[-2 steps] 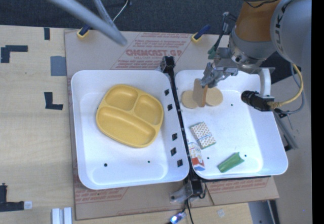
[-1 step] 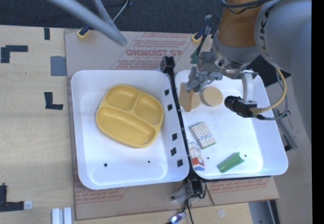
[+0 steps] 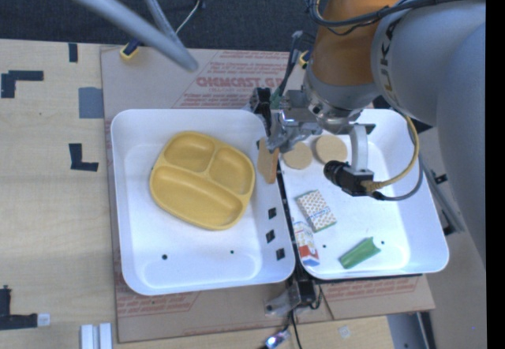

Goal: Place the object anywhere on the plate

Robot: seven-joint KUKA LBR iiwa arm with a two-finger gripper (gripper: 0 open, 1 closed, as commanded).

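Claw (image 3: pixel 274 142) hangs over divider between two white bins; I see tan wedge-shaped object (image 3: pixel 267 163) just below its tip, but can't tell if claw grips it. Object sits at inner edge of left bin (image 3: pixel 134 260), just beside yellow compartment plate (image 3: pixel 202 178), apart from it. In right bin (image 3: pixel 426 253) I see two round tan discs (image 3: pixel 314 153), checkered packet (image 3: pixel 315 209), red-and-white packet (image 3: pixel 305 245), green block (image 3: pixel 359 252). Desk (image 3: pixel 47 205) light wood.
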